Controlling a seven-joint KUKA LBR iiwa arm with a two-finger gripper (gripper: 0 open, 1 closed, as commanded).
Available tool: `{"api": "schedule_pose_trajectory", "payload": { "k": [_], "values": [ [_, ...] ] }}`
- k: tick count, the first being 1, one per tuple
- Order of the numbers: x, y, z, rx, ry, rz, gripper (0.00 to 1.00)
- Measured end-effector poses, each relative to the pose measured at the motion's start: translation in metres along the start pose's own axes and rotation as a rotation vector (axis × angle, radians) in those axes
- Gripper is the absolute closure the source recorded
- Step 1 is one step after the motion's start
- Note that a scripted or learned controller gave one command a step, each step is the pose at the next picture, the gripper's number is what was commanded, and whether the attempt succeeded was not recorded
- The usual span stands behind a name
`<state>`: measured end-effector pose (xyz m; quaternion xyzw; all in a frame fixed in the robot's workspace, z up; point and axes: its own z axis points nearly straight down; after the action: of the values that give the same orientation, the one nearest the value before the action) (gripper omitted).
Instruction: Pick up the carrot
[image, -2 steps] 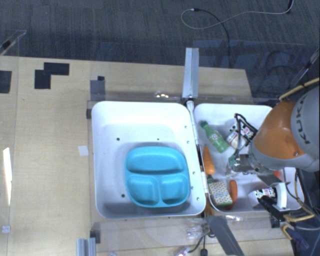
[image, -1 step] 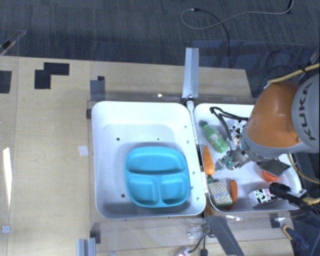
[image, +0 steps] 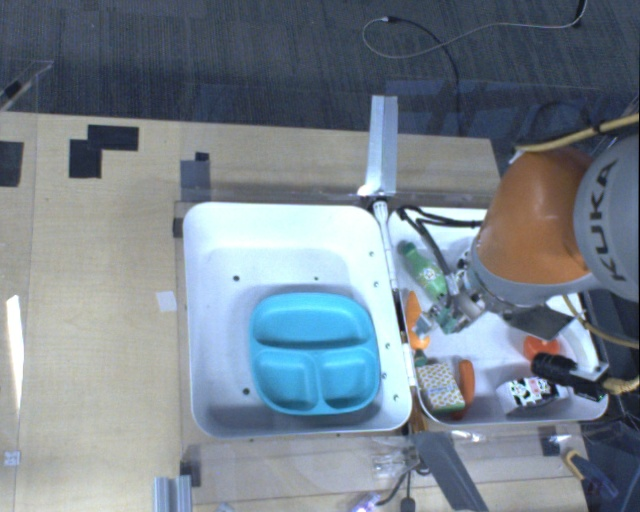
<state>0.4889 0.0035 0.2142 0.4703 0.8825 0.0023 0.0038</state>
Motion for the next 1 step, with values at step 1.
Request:
{"api": "schedule_pose_trajectory", "payload": {
  "k": [1],
  "values": [
    [0.0352,0.0210,0.0280,0.007,0.003,0.304,1.00]
  ]
}}
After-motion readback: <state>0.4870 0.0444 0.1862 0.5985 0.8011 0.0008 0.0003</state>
